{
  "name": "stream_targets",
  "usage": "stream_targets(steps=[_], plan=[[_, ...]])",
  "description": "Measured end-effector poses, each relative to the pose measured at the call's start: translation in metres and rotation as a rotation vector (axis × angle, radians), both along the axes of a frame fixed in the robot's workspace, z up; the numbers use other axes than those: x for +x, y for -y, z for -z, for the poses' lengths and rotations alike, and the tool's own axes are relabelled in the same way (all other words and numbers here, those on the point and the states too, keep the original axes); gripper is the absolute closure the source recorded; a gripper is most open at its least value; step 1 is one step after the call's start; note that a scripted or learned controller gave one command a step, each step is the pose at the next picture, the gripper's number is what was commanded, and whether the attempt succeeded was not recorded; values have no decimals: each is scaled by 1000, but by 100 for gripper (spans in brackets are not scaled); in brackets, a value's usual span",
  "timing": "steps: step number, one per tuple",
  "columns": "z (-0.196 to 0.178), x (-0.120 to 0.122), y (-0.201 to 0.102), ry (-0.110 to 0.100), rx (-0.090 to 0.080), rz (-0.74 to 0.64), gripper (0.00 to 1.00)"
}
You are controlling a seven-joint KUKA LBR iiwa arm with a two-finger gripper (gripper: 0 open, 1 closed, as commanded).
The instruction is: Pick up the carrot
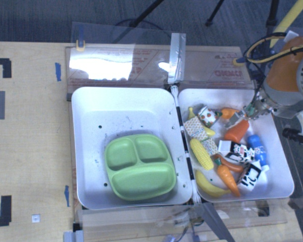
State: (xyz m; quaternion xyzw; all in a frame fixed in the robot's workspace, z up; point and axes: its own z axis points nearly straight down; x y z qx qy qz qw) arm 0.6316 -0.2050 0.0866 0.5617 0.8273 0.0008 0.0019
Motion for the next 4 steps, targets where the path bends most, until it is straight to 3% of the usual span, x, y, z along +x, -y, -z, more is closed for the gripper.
stream_targets(steps=[1,2,3,4], plan=[[1,18,-32,-2,0,43,0],[-11,21,-32,6,-3,41,100],[1,22,-35,-13,0,276,100],[-122,36,-90,0,0,242,100]])
